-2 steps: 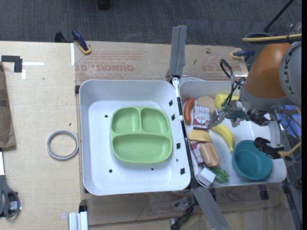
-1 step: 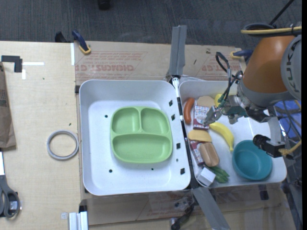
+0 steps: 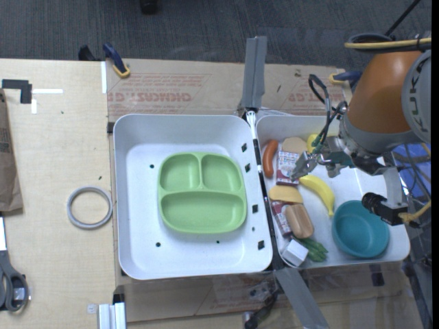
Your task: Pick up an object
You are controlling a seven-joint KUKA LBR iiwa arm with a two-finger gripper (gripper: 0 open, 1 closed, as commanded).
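The right bin holds several items. A red sausage lies by its left wall, with a red and white snack packet beside it. Further in are a banana, a yellow wedge, a tan bun, a white block, a green vegetable and a blue bowl. A tan round piece sits at the back. My gripper hangs over the right bin, just above the packet's right edge and the banana's upper end. Nothing shows in its grasp.
The left bin holds a green divided plate. On the bench to the left lie a grey tape ring, scissors and a brown bag. A blue clamp sits at the back. The arm's cables hang over the right bin.
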